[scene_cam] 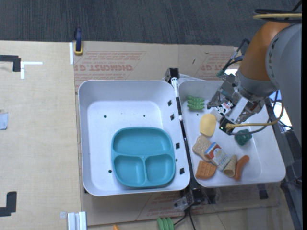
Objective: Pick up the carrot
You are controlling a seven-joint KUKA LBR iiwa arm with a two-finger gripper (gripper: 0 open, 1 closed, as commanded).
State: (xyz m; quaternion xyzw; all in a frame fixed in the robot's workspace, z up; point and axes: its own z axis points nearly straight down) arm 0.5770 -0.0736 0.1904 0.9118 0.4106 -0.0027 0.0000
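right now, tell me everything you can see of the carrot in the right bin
The carrot is a small orange toy, smooth like plastic, lying tilted near the front right corner of the right bin. Its upper end points up and right, and its lower end rests against the tan cone-like piece beside it. The gripper is above and apart from it, not touching.
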